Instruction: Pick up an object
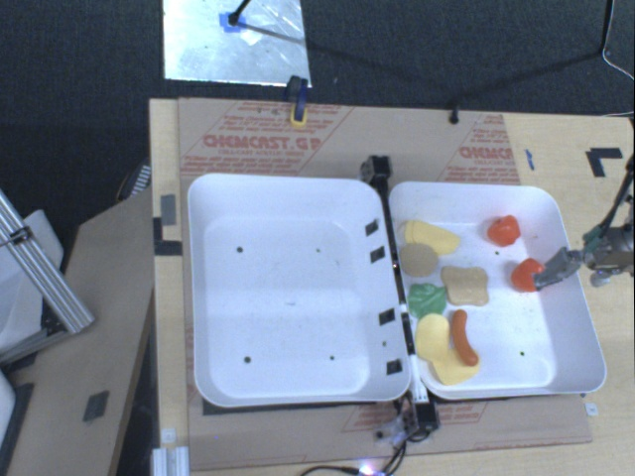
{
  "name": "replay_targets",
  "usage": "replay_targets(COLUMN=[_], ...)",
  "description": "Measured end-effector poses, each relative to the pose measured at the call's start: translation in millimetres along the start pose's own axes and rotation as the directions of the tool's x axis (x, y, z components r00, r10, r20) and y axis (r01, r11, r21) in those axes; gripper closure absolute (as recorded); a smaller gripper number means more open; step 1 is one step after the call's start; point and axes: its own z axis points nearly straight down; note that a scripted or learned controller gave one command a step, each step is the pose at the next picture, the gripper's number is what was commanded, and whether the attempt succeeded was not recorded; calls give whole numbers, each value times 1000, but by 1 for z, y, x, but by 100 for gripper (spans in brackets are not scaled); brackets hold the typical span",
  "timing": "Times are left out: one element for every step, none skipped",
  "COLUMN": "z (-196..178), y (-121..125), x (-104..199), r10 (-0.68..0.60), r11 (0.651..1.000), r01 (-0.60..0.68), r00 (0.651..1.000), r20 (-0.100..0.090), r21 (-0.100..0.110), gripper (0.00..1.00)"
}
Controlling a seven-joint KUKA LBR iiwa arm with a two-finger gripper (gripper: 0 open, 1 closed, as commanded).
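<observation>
Camera view: looks down at a slant on a brown tabletop [258, 132] carrying a left bin [288, 300] and a right bin [587, 340] side by side.

Finds all the toy food gathered in the right bin, presumably so that every pick begins there. Shows most pieces crowded towards the inner wall: a pale yellow piece [431, 234] touching a round tan piece [419, 260], a slice of toast [464, 285] just beside a green piece [427, 298], and an orange sausage [462, 337] lying across a larger yellow piece [438, 350]. Leaves two red things apart from the cluster, on the outer side: a red tomato [503, 230] and, nearer the rim, an orange-red piece [524, 274].

Places the tool [549, 273] low over the outer rim of the right bin, reaching in from the right, tip right up against the orange-red piece. Cannot tell whether wide or narrow at this size and blur, nor whether the piece is actually gripped or merely touched.

Suggests the orange-red piece as the target, likely chosen because free of neighbours and close to the arm's side, so no crowding on the approach. Counts the pick as not yet done, with the piece seemingly resting on the bin floor. Risks a sideways nudge, given the piece's small, rounded look and the nearby wall.
</observation>
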Motion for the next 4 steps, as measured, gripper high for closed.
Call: replay_targets(z=[139,179,163,176], y=[20,57,59,-4], x=[42,87,83,104], r10=[-5,-5,0,2], r11=[1000,1000,1000,1000], r01=[5,5,0,-2], r00=[1000,1000,1000,1000], r20=[-5,1,4,-4], r21=[7,-5,-14,8], gripper=[0,0,100,100])
